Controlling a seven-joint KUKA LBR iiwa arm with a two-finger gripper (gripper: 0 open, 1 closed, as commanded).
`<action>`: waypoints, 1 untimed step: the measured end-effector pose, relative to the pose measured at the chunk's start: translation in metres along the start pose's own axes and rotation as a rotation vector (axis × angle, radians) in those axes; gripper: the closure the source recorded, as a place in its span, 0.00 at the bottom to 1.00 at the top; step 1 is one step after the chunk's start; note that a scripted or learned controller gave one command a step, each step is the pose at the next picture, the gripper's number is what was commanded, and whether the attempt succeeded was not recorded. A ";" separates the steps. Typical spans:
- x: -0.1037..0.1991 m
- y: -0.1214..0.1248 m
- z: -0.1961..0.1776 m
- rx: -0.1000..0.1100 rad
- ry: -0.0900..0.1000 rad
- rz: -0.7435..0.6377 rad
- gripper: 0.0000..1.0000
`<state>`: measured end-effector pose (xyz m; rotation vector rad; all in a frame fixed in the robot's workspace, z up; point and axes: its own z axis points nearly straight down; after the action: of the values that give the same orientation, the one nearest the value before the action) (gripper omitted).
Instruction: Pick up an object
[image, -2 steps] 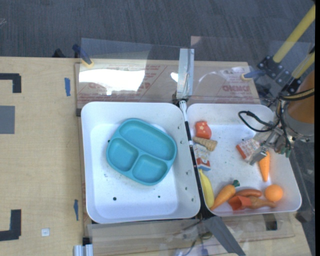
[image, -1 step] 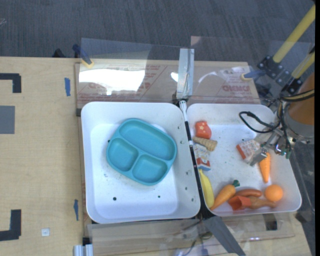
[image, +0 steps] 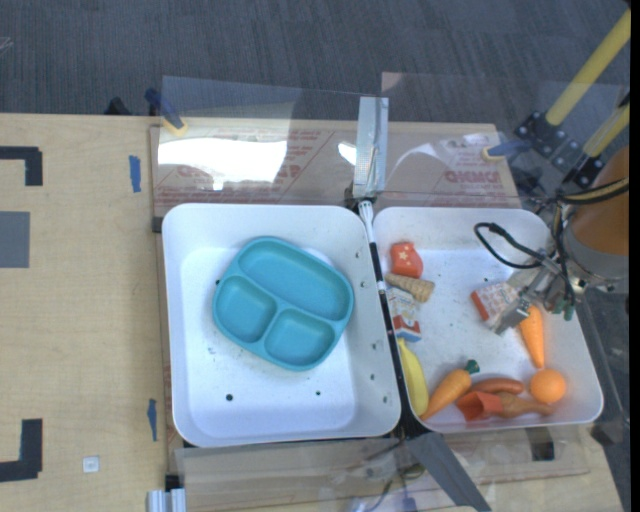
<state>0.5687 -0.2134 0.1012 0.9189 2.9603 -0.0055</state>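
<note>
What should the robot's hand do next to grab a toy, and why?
Probably dip straight down a little. The hand sits low in the right bin, between a small pale packet and the top of an upright carrot. Nothing shows between its fingers, so lowering onto the carrot looks like the shortest way to a grasp.

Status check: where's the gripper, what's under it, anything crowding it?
Gripper low in right bin. Carrot just below it. Crumpled wrapper close beside.
</note>
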 end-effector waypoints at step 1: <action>-0.004 0.002 -0.014 -0.004 -0.015 -0.002 1.00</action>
<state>0.5728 -0.2140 0.1156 0.9115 2.9460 -0.0071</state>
